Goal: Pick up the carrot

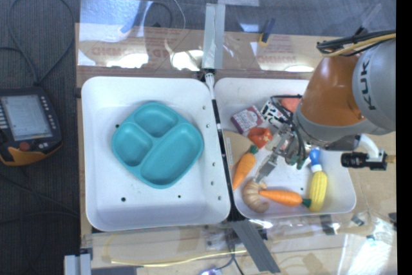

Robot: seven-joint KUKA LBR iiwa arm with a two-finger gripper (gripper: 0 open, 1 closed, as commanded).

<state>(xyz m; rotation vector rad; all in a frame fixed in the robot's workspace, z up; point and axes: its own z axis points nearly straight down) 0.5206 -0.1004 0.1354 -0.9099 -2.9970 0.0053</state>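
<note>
the lift has not happened yet, by the look of things. 2 carrots lie in the right bin. the first carrot rests tilted near the bin's left wall, its green top up at about 1 o'clock and its tip down at 7 o'clock. the second carrot lies nearly flat along the front wall, tip to 9 o'clock, leaves to 3 o'clock, just beside a corn cob and touching a pale bread-like piece at its 9 o'clock end.

the gripper hangs over the middle of the right bin, at 3 o'clock of the first carrot and 12 o'clock of the second. its fingers point down toward 7 o'clock and seem to stand a little apart, with nothing between them; both carrots lie free on the bin floor.

a red piece and a purple packet sit at 12 o'clock of the first carrot. the left bin holds a teal divided plate.

left to do, i judge: settle over 1 carrot, close on it, raise it.
</note>
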